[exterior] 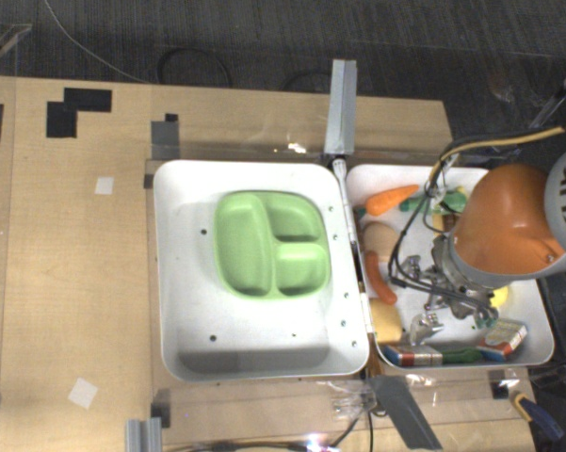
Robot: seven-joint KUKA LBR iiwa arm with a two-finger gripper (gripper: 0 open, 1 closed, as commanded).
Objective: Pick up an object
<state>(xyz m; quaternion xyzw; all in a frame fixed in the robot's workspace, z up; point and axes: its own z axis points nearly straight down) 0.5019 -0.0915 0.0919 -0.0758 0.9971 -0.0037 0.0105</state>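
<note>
My gripper (426, 326) hangs low over the middle of the right bin (544, 339), under the orange wrist band (505, 217). Its tip is just above the bin floor, right of a yellow block (386, 322) and above a red and green marker (441, 356). An orange carrot (394, 199) lies at the bin's back. A beige rounded object (380, 243) and a red sausage-like piece (383, 287) lie along the left wall. Nothing shows as held.
The left bin (184, 252) holds a green divided plate (268, 243). A small red and blue box (505, 338) and a yellow item (500, 297) sit by the right bin's front right. Cables (424, 215) trail from the wrist over the carrot end.
</note>
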